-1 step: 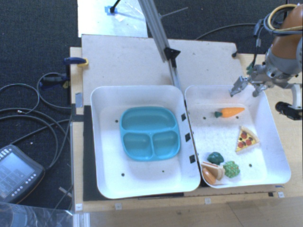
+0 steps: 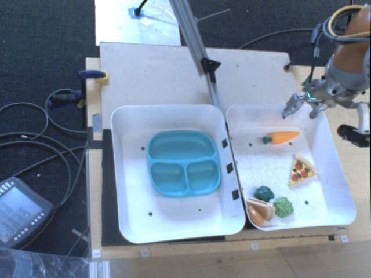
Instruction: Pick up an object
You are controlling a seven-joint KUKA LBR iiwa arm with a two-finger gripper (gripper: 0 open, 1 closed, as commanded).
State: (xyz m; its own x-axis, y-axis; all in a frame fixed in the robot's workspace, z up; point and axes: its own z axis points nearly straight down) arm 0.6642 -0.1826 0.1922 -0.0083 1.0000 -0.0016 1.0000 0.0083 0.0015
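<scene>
Gripper [image 2: 302, 105] looks open and empty, though small in view, over the right bin's [image 2: 339, 155] far edge; carrot [image 2: 282, 137] lies just below-left of it, long axis across the bin.

1. The tool [image 2: 302, 105] hangs above the right bin's [image 2: 339, 155] far rim, with the carrot [image 2: 282, 137] lying just below it on the bin floor.
2. The pizza slice [image 2: 302, 171] lies mid-bin; open floor runs along the left side between carrot and near corner.
3. The near corner is crowded: dark green piece [image 2: 264, 193], broccoli [image 2: 283, 207] and tan piece [image 2: 258, 211] clustered together.
4. The left bin [image 2: 124, 172] carries a blue divided tray [image 2: 183, 162] centrally, with bare floor around it.
</scene>
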